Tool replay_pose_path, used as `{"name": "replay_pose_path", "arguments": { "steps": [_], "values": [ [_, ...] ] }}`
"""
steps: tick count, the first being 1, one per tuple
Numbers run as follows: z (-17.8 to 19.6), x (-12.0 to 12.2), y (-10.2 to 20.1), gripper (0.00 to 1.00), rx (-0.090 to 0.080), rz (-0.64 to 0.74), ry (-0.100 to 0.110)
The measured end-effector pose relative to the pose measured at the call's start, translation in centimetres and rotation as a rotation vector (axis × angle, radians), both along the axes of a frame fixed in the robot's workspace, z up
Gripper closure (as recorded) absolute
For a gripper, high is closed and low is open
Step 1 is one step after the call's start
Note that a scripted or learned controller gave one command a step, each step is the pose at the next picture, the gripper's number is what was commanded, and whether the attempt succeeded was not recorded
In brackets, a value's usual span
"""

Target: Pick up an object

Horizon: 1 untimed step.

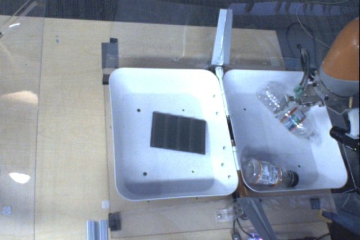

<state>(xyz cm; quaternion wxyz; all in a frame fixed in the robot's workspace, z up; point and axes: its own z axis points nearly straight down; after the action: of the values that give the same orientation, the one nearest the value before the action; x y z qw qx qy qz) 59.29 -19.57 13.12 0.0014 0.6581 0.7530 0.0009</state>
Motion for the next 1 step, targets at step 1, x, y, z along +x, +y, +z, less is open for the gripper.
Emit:
{"name": "replay_pose_path", "arguments": {
  "steps": [1],
  "values": [
    [-4.32, 3.01, -0.81, 0.0, 0.005, 0.18, 0.011]
  ]
}}
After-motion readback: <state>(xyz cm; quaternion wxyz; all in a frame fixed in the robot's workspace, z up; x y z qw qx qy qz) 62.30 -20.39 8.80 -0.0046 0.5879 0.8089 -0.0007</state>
